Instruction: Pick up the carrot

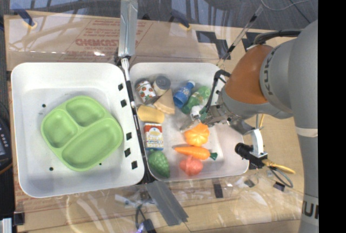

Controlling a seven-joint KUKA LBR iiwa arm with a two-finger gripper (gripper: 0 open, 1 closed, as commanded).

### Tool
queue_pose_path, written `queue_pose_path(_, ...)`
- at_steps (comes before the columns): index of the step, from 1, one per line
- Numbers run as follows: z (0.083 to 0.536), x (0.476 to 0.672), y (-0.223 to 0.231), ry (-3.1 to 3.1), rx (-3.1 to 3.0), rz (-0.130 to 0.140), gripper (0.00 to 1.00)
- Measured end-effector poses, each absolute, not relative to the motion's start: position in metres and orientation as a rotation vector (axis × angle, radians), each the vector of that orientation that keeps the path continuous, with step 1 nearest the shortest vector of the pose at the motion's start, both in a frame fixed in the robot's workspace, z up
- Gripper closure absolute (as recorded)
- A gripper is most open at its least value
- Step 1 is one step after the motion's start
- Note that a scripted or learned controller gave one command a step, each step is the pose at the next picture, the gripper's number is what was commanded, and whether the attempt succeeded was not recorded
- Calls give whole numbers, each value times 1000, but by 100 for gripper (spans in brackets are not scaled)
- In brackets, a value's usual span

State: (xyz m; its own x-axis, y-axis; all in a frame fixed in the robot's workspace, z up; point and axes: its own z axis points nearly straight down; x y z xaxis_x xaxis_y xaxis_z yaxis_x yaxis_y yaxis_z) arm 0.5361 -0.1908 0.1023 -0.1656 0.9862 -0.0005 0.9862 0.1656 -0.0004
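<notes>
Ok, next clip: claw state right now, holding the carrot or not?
Claw: open or shut cannot be told; it sits low in the right bin, above the orange pepper. The carrot lies on the bin floor, not held.

Plate [81, 132] in left bin [21, 118]; carrot [193, 152] near in right bin [230, 170], left of hand [204, 114], bottle [184, 93] farther back.

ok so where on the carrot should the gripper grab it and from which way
Probably the thick orange middle of the carrot, coming straight down with the fingers closing across its narrow width. It lies flat and roughly left to right in the right bin, with an orange pepper close above and a red toy just below, so sideways approaches look crowded.
</notes>
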Motion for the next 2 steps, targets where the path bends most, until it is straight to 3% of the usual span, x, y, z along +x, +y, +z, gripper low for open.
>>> queue_pose_path(1, 93, 524, -208, 2244, 2204, 0, 0)
queue_pose_path(2, 93, 478, -209, 2426, 1995, 3, 0)
